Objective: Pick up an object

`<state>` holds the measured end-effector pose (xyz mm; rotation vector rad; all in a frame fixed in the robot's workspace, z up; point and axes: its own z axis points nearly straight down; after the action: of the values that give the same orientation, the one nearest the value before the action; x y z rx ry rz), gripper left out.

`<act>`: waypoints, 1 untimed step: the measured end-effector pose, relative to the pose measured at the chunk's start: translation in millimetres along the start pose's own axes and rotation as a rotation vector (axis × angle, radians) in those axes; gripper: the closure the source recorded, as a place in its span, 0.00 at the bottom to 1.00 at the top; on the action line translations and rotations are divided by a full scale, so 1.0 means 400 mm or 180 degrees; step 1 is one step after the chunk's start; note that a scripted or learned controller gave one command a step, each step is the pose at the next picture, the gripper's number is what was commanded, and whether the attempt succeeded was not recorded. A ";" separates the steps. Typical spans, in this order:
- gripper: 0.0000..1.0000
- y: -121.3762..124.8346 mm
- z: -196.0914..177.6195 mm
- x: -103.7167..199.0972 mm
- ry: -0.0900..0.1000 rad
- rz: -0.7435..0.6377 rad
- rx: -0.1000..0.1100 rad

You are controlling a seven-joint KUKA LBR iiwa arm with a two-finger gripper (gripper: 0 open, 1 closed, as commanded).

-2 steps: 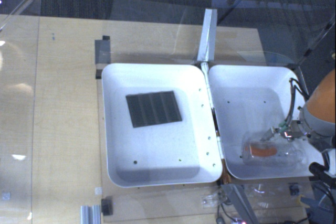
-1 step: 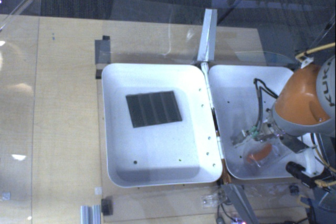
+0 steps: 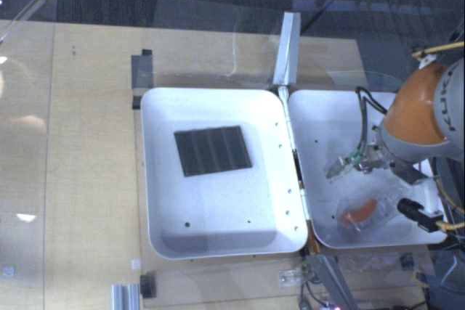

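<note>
Arm poised over right bin (image 3: 320, 156)

The gripper (image 3: 347, 164), finger state impossible to tell, hangs just above an orange object (image 3: 360, 213) lying nearer the bin's front edge, long axis slanting left-right.

Two shallow white plastic bins (image 3: 218, 243) are sitting side by side, one dark ribbed rectangular mat (image 3: 213, 150) lying in the left, one small orange-red object (image 3: 360, 213) lying in the right.

Dark ridged pad (image 3: 213, 150) in left bin (image 3: 163, 229); orange object (image 3: 360, 213) in right bin (image 3: 320, 123).
</note>
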<state>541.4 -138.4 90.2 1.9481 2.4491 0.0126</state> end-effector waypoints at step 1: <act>0.00 0.009 -0.124 0.073 0.0013 -0.0866 0.0024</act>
<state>537.7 -109.1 139.8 1.6014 2.6966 0.0047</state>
